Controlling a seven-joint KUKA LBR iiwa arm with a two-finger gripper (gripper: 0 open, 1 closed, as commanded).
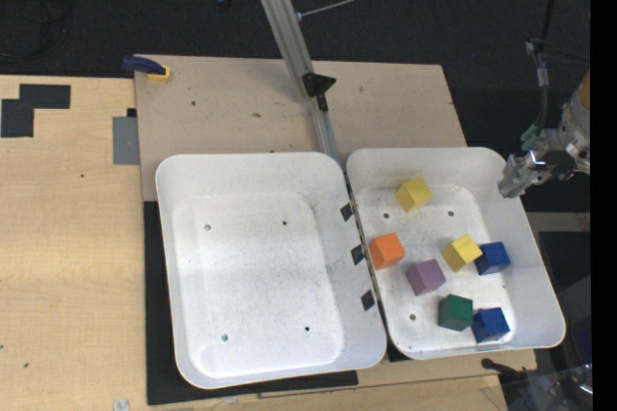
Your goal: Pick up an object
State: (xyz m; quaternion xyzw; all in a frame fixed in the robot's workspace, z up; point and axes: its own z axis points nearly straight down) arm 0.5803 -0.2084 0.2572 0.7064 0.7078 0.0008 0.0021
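**Gripper hanging at the bin's upper right edge, blocks lying down and to its left**

The gripper (pixel 516 173) is hovering at the right of the frame, over the upper right rim of the right bin (pixel 453 156). Whether it is released or clenched I cannot tell at this size; nothing is showing between its tips.

All the blocks are sitting in the right bin, lower and further left than the gripper. The upper yellow block (pixel 415 193) is lying nearest, to the left and slightly down. The lower yellow block (pixel 462 251) and the blue block (pixel 494 257) are touching or nearly so, below the gripper. The orange block (pixel 388 250) is resting near the bin's left wall, the purple block (pixel 425 276) just to its lower right. The green block (pixel 456 312) and a second blue block (pixel 491 323) are crowding together near the bottom.

The blocks are looking like small, matte, squarish cubes with no clear long axis; the bins are smooth white plastic with rounded corners. The left bin (pixel 193 178) is lying well apart.
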